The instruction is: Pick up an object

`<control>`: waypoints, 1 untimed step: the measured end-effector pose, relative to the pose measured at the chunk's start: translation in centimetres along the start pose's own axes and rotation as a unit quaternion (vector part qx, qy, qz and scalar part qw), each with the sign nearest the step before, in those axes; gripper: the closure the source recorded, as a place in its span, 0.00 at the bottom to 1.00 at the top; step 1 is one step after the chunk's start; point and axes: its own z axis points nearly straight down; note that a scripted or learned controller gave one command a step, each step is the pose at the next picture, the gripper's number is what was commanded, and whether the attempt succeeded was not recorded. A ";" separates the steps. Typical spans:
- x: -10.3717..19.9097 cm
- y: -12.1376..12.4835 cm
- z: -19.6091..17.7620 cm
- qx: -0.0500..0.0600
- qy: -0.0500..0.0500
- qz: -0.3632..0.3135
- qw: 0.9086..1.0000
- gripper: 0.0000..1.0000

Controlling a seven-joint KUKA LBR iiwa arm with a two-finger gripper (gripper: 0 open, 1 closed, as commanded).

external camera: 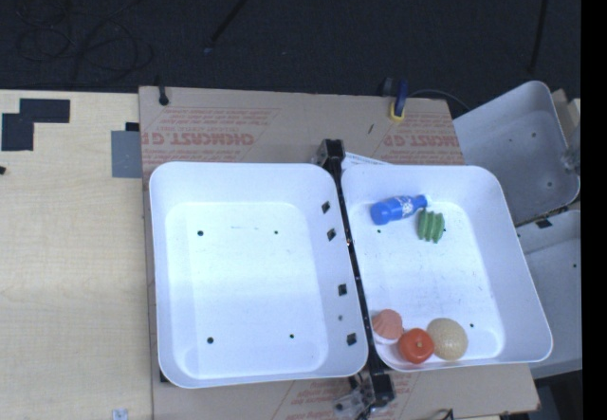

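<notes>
blue bottle (397,209) on its side

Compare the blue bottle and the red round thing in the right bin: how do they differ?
The blue bottle is elongated and lies on its side; the red round object is squat and ball-like. The bottle sits near the bin's far side beside a green item without touching it, while the red one sits at the near edge, pressed between a pinkish piece and a tan ball. Both lie in the right bin.
</notes>
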 end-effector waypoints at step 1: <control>3.2 0.0 0.0 0.000 0.000 0.000 1.000 1.00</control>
